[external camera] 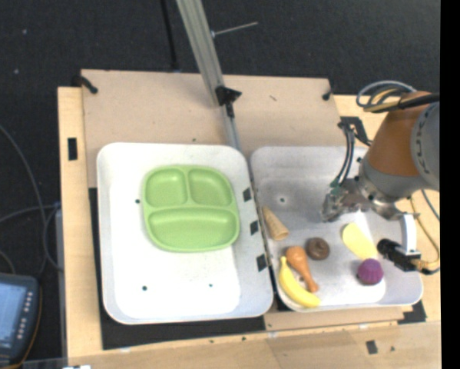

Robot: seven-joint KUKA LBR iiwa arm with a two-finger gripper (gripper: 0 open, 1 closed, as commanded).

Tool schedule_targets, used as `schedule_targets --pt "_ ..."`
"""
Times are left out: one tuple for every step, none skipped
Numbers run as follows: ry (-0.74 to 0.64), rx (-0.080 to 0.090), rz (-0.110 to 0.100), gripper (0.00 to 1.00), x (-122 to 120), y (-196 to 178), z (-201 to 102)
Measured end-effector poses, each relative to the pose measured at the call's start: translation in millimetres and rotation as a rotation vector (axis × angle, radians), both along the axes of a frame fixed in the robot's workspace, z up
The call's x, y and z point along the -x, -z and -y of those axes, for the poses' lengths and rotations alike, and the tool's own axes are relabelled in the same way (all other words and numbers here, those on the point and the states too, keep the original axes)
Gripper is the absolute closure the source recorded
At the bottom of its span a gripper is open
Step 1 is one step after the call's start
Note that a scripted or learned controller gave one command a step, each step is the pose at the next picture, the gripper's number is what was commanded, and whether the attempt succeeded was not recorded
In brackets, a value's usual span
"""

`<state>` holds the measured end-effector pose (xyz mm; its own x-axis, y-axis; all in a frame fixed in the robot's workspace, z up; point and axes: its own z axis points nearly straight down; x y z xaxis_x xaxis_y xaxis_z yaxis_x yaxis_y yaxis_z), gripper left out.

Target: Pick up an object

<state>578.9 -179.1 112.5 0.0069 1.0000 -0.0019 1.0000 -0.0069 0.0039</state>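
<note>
1. At the bottom edge of the right bin (306, 171), nearest the camera, a yellow banana (295, 289) curves along the rim, with an orange toy drumstick (300, 265) lying just above and touching it.
2. To the right sits a purple ball (369, 271); a yellow oblong piece (358, 239) lies just up-left of it, and a brown round piece (317, 247) rests between the drumstick and the yellow piece.
3. A tan cone-shaped piece (274, 223) lies by the bin's left wall.
4. The gripper (339, 206) hangs low over the middle of the right bin, just above the yellow piece and brown piece; nothing shows in it, and I cannot tell how it is set.
5. The arm (395, 148) enters from the right of the frame, its orange band above the grey wrist, tilted down and leftward.
6. In the left bin (122, 283) lies a green divided plate (190, 208).
</note>
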Motion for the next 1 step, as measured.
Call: schedule_targets --pt "0.000 0.001 0.004 1.00 4.6 -62.8 2.6"
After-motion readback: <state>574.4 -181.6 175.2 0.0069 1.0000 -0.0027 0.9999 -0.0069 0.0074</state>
